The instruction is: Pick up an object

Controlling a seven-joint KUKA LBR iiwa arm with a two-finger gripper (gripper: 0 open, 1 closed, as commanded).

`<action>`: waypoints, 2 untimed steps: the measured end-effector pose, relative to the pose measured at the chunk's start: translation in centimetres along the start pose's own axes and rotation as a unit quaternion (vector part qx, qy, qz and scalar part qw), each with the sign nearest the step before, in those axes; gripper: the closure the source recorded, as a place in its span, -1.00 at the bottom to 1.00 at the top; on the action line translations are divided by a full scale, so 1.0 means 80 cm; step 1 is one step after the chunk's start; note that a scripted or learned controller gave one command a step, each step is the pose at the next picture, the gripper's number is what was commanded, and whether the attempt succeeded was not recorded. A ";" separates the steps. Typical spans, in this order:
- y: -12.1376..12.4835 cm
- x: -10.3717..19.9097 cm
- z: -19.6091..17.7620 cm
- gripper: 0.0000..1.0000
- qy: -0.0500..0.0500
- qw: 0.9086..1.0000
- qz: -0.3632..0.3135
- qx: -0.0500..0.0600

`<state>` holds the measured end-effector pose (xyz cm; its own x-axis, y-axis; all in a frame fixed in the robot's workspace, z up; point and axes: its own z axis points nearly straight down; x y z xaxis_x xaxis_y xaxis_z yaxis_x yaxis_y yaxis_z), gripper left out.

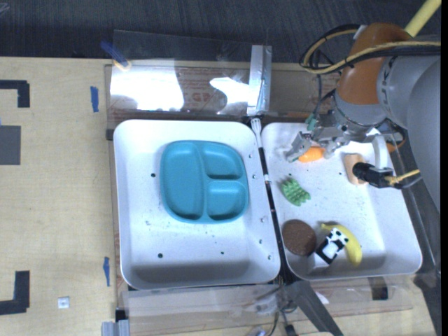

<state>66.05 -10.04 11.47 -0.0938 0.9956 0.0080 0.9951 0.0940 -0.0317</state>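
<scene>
Arm [371, 68] was seen reaching in from 3 o'clock, over the far end of the right bin [392, 229]. Gripper [306, 144] was noted low in that bin's 11 o'clock corner. How far open it stood could not be told, and nothing could be confirmed as held.

Orange piece [313, 155] was found on the bin floor, directly at the gripper's 5 o'clock side. It was touching the gripper or just beside it; which could not be made out.

Other contents of the right bin were recorded:
- Green piece [295, 191], ridged, at 6 o'clock from the orange piece, near the left wall.
- Brown disc [299, 237], flat, at the bin's 7 o'clock corner.
- Banana [352, 247], at the bin's 6 o'clock edge.
- Black-and-white toy [332, 246], laid against the banana on its 9 o'clock side, just beside the disc.

Left bin [140, 243] was logged with a blue tray [204, 180] near its centre. The tray was divided into three compartments and lay flat.
</scene>
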 end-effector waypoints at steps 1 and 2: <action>0.001 -0.001 -0.014 1.00 -0.001 1.000 0.000 -0.002; 0.011 -0.063 0.018 1.00 -0.008 0.998 0.063 -0.029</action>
<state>67.38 -14.95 9.95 0.0315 0.9995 -0.0080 0.9992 -0.0313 0.0258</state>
